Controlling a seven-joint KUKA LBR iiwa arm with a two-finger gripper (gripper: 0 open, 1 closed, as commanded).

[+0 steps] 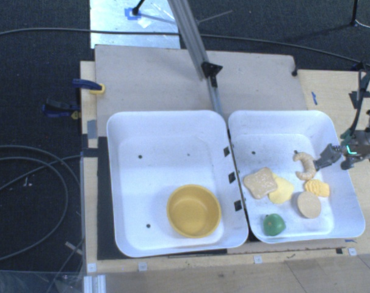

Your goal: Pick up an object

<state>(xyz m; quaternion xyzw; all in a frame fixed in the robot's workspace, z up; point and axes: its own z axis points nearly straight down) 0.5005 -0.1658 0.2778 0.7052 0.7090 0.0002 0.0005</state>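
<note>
The right bin point(276, 122) holds several small food toys. A tan curved piece point(304, 165) lies near its right side, with a yellow ridged piece point(317, 188) and a tan round disc point(308, 204) below it. A toast slice point(260, 182) overlaps a pale yellow slice point(282, 191) in the middle, and a green ball point(273, 224) rests at the front. My gripper point(326, 159) reaches in over the bin's right rim, just right of the curved piece, with its tip close to it. Nothing shows in its grasp.
A yellow bowl point(193, 210) sits in the front of the left bin point(166, 122). A slanted metal pole point(191, 35) comes down to the bench behind the bins. A yellow and blue clamp point(90, 86) grips the bench's left edge, and cables point(26, 182) lie on the floor.
</note>
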